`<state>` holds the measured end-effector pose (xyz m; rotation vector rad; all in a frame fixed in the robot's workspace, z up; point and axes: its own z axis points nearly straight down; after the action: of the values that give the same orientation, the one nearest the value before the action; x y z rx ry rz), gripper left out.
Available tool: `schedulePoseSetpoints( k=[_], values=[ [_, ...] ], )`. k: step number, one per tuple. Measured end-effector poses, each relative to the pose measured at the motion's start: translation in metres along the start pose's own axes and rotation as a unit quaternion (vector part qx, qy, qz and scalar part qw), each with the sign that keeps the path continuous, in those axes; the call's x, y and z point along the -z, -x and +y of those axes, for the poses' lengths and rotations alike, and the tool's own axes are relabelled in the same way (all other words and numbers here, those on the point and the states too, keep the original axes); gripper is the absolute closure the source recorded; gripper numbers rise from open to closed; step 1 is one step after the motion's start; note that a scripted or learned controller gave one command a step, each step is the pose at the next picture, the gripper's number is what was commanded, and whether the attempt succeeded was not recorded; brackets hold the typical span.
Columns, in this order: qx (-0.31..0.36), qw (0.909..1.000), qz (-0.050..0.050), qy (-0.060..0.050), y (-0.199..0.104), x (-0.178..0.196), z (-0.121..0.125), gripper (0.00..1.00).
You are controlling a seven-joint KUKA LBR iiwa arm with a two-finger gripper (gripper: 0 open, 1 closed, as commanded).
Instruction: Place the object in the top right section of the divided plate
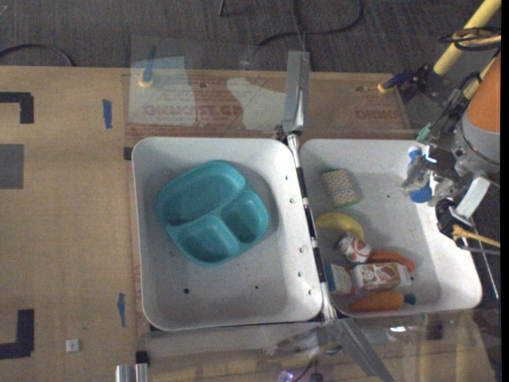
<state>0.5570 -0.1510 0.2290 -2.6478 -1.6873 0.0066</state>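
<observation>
Teal plate (211, 212), one, sat in my left bin (151, 165). I counted six items in the right bin (382, 153): sponge (339, 186), banana (339, 224), can (354, 249), carton (374, 277), two carrots (380, 301). Gripper (425, 183) hovered over that bin's right edge; I couldn't tell its state.

Two shallow white plastic bins, side by side: the left bin (151, 293) and the right bin (453, 293).

One teal plastic divided plate (211, 211) in the left bin, split into three sections.

Six items in the right bin:
- one small rectangular sponge-like block with a speckled pale face (340, 186)
- one yellow banana-shaped piece (340, 224)
- one small red-and-white can (353, 248), lying on its side
- one white-and-brown carton (374, 277), lying flat
- two orange carrot-shaped pieces, the upper carrot (394, 257) and the lower carrot (380, 302)

One grey robot arm (487, 110) with an orange band, at the right edge.

Three strips of blue tape (106, 114) on the brown bench.
</observation>
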Motion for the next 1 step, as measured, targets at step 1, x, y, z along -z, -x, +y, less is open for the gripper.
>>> schedulePoseSetpoints(
  k=[1],
  values=[
    [-0.068,0.9977,0.001,-0.001,-0.0831,-0.0443,-0.0109,1.0]
  ],
)
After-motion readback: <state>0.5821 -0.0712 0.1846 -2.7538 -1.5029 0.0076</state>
